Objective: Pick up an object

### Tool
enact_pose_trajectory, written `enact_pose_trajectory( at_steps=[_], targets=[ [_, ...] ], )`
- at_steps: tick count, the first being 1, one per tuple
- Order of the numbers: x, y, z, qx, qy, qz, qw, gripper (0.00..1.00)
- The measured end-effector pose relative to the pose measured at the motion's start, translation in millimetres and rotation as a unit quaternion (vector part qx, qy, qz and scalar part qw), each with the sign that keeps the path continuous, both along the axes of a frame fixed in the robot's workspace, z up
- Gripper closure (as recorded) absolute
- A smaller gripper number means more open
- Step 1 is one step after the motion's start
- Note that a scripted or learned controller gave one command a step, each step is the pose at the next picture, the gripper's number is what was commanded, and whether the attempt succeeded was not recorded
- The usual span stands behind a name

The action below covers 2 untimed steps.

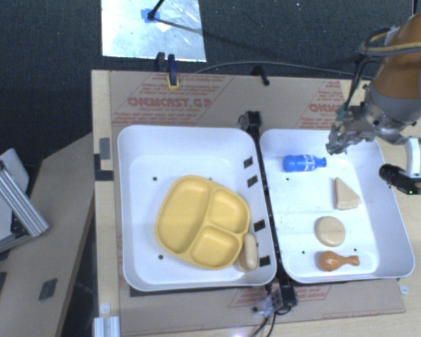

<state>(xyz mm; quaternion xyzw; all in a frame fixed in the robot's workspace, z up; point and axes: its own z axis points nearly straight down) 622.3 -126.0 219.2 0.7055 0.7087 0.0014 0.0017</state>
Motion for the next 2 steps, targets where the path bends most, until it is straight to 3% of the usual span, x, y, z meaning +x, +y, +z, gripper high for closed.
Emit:
enact_pose_trajectory(
  at_steps=[2],
  targets=[
    [-35,98,1,0.0012,0.002,0.002,1.0000,1.00]
  ],
)
